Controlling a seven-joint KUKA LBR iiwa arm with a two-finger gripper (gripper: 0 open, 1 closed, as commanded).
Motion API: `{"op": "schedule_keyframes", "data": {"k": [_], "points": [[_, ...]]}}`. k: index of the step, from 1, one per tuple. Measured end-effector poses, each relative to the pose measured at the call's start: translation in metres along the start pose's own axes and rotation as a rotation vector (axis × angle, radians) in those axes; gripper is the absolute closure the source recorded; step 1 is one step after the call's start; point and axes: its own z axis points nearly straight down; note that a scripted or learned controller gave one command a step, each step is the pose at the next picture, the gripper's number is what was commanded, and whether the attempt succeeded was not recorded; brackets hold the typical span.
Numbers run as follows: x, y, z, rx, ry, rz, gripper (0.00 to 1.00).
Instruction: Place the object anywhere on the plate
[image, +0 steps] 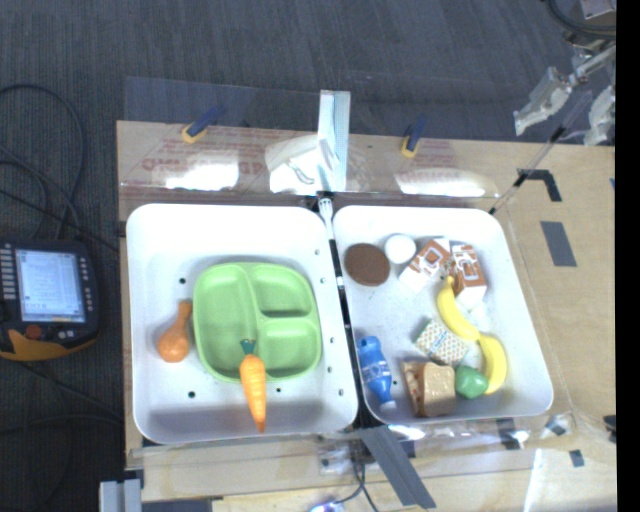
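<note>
A green divided plate (262, 318) lies in the left bin (150, 260). An orange carrot (253, 385) rests with its leafy top on the plate's front rim and its tip pointing at the bin's front wall. An orange pear-shaped toy (175, 336) lies just left of the plate. The right bin (520, 300) holds a banana (470, 330), a blue bottle (375, 368), a brown disc (367, 264), a white round piece (400, 247), two red and white cartons (450, 265), a checkered block (442, 343), a brown bread piece (430, 388) and a green fruit (471, 381).
A hand-held control pad (45, 295) lies on the floor to the left. Clamps and crumpled white wrap (295, 165) sit along the bench's back edge. A metal stand (560, 85) rises at the upper right.
</note>
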Motion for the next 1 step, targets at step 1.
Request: {"op": "schedule_keyframes", "data": {"k": [1], "points": [[0.0151,0.0408,-0.0008,-0.005,-0.001,-0.414,0.0]]}}
